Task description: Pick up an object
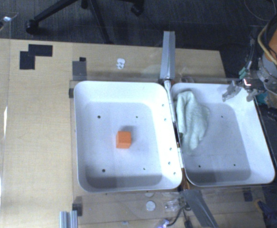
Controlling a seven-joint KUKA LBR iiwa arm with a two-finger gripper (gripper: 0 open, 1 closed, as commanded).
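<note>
**Gripper at right bin's far corner, holding nothing**

While the gripper hangs over the right bin's far right corner, fingers apart, an orange cube sits mid-floor in the left bin. A white cloth lies along the right bin's left wall.

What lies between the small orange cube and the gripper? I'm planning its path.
In the camera view, from the small orange cube toward the gripper: bare bin floor, the divider where the bins meet, then the crumpled white cloth.

Even bright overhead light, soft shadows inside both bins, glare streaks on worktop left edge, slightly soft focus.
</note>
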